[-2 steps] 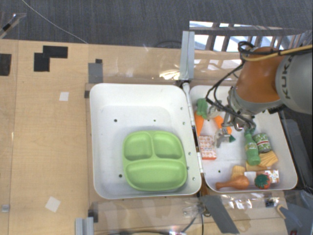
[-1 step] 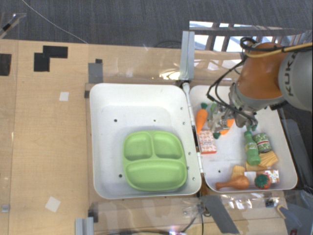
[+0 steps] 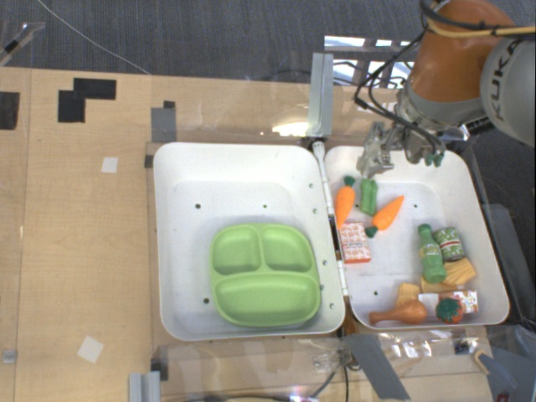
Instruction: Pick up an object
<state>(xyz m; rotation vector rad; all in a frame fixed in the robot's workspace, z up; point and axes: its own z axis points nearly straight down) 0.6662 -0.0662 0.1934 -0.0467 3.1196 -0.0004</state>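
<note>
- Pale wooden worktop [image 3: 75, 258] carries two shallow white bins side by side, with dark grey carpet beyond its far edge.
- Left bin [image 3: 180, 174] holds a green divided plate [image 3: 265, 273] with three compartments, lying toward the near side.
- Right bin [image 3: 469, 191] holds a scatter of toy food.
- Near its left wall lie an orange carrot [image 3: 343, 205], a small green pickle-like piece [image 3: 368, 195] just beside it, and a second carrot [image 3: 388, 213] tilted to their right.
- A small red-and-white carton [image 3: 355, 243] lies just near of the carrots, close to the divider.
- Toward the right wall are a green bottle [image 3: 431, 255] and a green can [image 3: 450, 244], touching or nearly so, with a yellow ridged piece [image 3: 457, 273] just near of them.
- Along the near wall lie a tan drumstick shape [image 3: 400, 313] and a red-and-green item [image 3: 452, 308].
- The grey arm with its orange band reaches in from the right; its pincer [image 3: 387, 154] hangs over the far-left part of the right bin, just far of the pickle-like piece and the carrots.
- I cannot tell how far the pincer is open, and nothing can be seen held in it.
</note>
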